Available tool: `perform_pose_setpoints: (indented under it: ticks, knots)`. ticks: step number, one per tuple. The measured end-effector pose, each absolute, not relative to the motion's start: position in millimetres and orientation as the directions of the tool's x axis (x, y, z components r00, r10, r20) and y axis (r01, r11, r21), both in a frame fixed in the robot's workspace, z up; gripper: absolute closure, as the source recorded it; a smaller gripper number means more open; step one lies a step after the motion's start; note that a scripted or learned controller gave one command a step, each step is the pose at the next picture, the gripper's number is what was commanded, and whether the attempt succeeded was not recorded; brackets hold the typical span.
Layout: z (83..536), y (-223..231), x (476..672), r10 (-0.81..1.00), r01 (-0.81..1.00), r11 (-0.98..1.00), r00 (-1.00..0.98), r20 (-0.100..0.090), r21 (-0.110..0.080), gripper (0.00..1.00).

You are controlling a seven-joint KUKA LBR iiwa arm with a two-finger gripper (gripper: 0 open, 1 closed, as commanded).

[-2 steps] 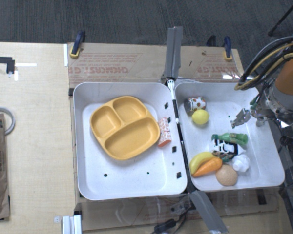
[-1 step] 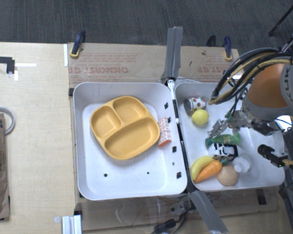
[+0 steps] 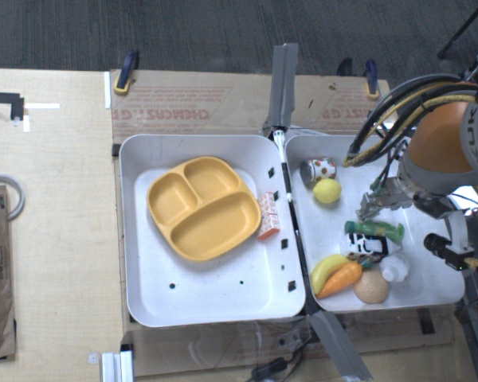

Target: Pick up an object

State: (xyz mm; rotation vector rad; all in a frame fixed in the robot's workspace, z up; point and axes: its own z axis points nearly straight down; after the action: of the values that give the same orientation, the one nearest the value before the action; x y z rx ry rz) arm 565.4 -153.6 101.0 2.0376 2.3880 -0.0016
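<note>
While the end effector (image 3: pixel 372 205) is hanging over the right bin (image 3: pixel 430 297) near its right edge, whether open or closed I cannot tell, nothing is being lifted: the green object (image 3: pixel 374 230) is lying just beneath, grasp outstanding.

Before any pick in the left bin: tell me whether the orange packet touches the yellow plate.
Touching. The camera view shows the orange packet resting against the right rim of the yellow plate, no gap between.
</note>
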Motion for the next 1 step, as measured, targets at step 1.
perform_pose_setpoints:
  ticks: [1]
  knots:
    - [191.5,-82.4,535.1,0.789,0.789,0.614,-0.614,-0.002,0.000,1.00]
